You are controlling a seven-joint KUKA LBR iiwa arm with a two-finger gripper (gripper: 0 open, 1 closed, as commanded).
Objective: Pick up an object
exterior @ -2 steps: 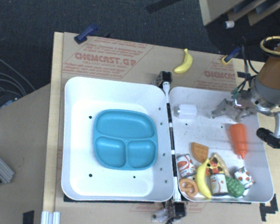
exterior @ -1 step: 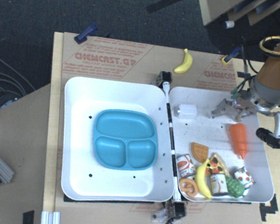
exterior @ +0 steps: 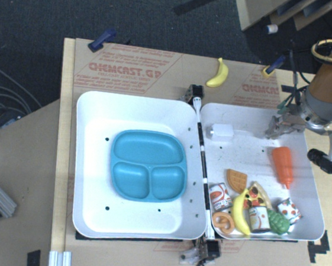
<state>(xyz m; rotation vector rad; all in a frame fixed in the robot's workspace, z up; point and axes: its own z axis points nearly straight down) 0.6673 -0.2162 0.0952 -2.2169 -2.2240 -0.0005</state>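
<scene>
Nearest me, a banana (exterior: 240, 212), a pretzel (exterior: 223, 222) and cans are lying heaped in the right bin's (exterior: 236, 148) front corner. A carrot (exterior: 282, 165) is lying farther back. Beyond it the gripper (exterior: 280, 126) is hovering over the back corner; its opening I cannot tell.

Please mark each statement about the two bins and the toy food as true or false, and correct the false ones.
1. The blue divided tray lies in the left bin. True.
2. The carrot lies on the blue tray. False: it lies in the right bin, near the far right side.
3. One banana lies outside the bins on the board. True.
4. The hand holds the carrot. False: it is over the right bin's far corner, apart from the carrot.
5. A second banana lies in the left bin. False: it lies in the right bin's near pile.
</scene>
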